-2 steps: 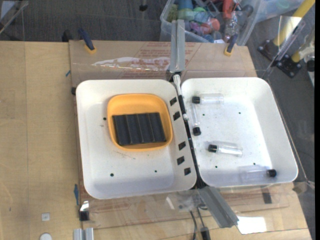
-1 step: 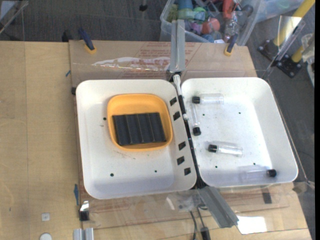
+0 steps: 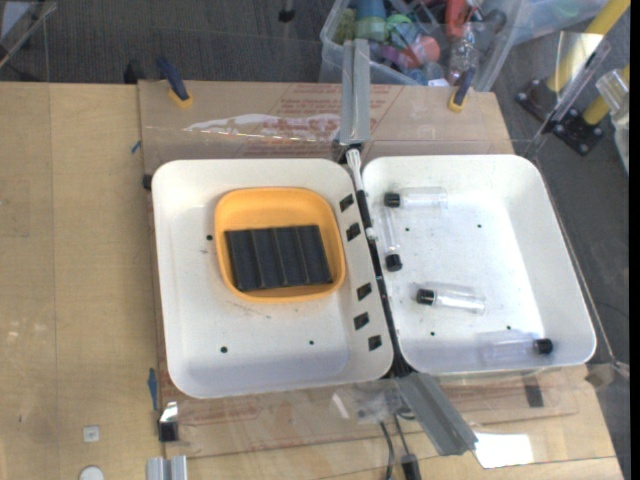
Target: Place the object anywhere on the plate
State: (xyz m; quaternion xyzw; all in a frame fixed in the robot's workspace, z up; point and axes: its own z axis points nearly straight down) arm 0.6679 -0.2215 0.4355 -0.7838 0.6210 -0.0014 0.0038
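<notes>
Across the right bin (image 3: 560, 268), on the side the arm reaches in from, four clear vials with black caps lie loose on their sides. One vial (image 3: 418, 198) is near the far wall, another (image 3: 387, 243) rests against the divider, a third (image 3: 452, 298) sits near the middle, and a fourth (image 3: 515, 347) lies by the near right corner. They are well apart from one another, which leaves room around each for a grasp from above, though the one at the divider looks awkward to reach.

Left of the divider, the left bin (image 3: 190, 348) holds the orange plate (image 3: 280, 202) slightly toward its far side. A black ribbed block (image 3: 278, 257) lies flat on the plate, covering much of its floor and staying within its rim.

If the block is the object meant, I judge the task done. If a vial is meant, it has yet to cross the divider, and the bare rim beside the block offers little space.

Beyond the bins, on the wooden counter (image 3: 70, 268), nothing bears on the task.
</notes>
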